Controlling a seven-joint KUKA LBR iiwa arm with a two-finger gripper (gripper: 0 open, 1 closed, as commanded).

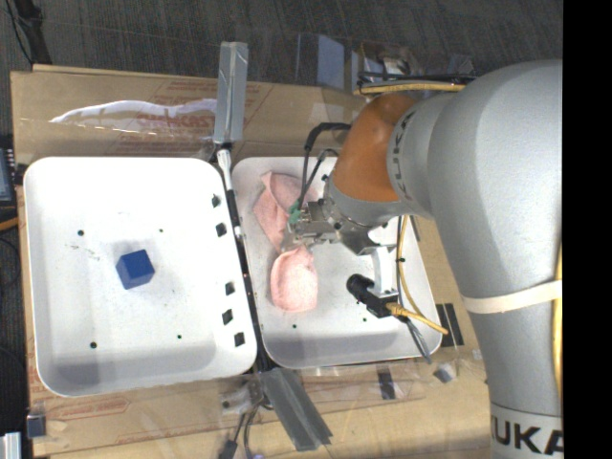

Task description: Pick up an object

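The big grey arm [497, 208] with its orange band is reaching in from the right and hanging low over the right-hand shallow white plastic bin [330, 352]. Its gripper [308, 226] is sitting down among the soft things in that bin, and from where I am standing I cannot tell how it is set, since the wrist and cabling are covering it.

A pale pink, crumpled piece of soft cloth [274, 207] is lying in the upper left part of the right bin, just beside the gripper. A second pink soft lump, rounded and folded [295, 280], is lying right below the gripper, nearer the middle of the bin; whether the gripper is touching either one I cannot make out. A small black fitting with a yellow cable [378, 297] is hanging off the arm over the bin's right side.

The left-hand white bin [57, 352] is sitting alongside, the two rims meeting at a dark clipped divider. A small blue cube [136, 268] is resting on that bin's floor, left of centre and well apart from the arm. Both bins are resting on a brown cardboard-covered bench [115, 113].
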